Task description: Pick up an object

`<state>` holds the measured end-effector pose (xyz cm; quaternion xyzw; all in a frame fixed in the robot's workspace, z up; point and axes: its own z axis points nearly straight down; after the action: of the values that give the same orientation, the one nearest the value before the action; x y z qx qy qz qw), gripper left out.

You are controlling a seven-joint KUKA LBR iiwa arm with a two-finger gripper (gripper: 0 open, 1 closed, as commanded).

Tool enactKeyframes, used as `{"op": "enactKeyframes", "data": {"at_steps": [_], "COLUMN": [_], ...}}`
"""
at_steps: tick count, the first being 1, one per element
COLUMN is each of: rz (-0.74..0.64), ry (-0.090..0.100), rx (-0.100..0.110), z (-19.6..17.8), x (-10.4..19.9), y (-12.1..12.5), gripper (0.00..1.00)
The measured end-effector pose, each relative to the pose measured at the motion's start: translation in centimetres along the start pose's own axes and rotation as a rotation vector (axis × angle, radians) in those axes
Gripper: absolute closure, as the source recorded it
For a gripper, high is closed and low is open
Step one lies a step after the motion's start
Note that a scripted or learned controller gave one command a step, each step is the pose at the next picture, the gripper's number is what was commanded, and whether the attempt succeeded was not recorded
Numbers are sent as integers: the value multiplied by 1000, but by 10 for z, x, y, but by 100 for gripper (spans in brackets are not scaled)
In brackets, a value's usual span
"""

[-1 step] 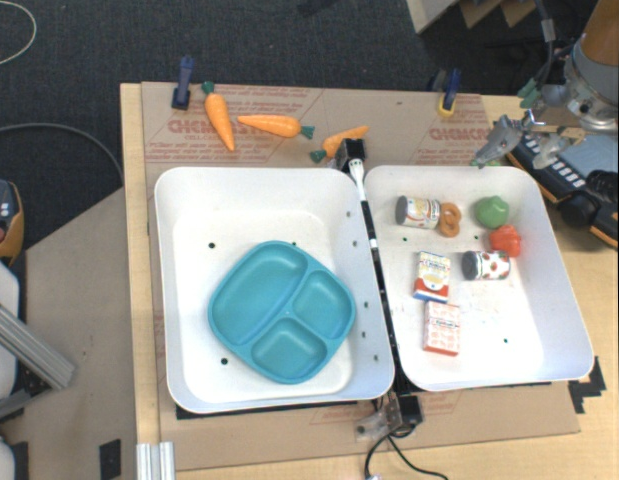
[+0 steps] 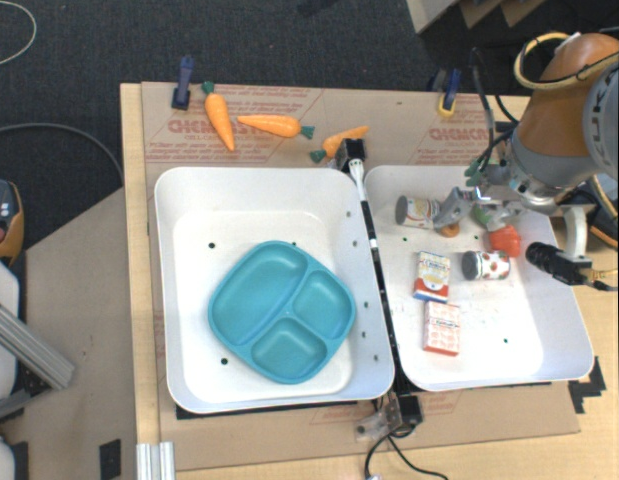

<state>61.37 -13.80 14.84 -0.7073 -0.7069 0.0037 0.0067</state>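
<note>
Over the right bin, near its far edge, the gripper hangs low among the small goods. Whether it is released or clenched I cannot tell, for the grey wrist hides the working end, and nothing can be seen held.

Taking the right bin as the landmark: a small can lies on its side just beside the gripper, toward the divider. An orange-red piece sits close on the gripper's other side, and a little jar lies next to it, nearer the bin's middle. Two small cartons lie toward the bin's near side, one blue and red, one red and white.

Any of these would serve as the object to pick. The can looks the nearest candidate. To do the step well, I judge the gripper should centre over one item, well apart from its neighbours, straddle its narrow width, and descend fully before closing; a round can on its side may roll away.

Counted: two bins, five small items in the right one. Beside it, the left bin holds one teal divided plate. Beyond both, on the table, lie three toy carrots and two clamps.
</note>
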Motion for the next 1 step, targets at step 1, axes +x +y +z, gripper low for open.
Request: {"op": "enactKeyframes", "data": {"at_steps": [1], "rz": [4], "ry": [-1], "rx": [-18], "z": [65], "x": [16], "y": [-69], "gripper": [0]}}
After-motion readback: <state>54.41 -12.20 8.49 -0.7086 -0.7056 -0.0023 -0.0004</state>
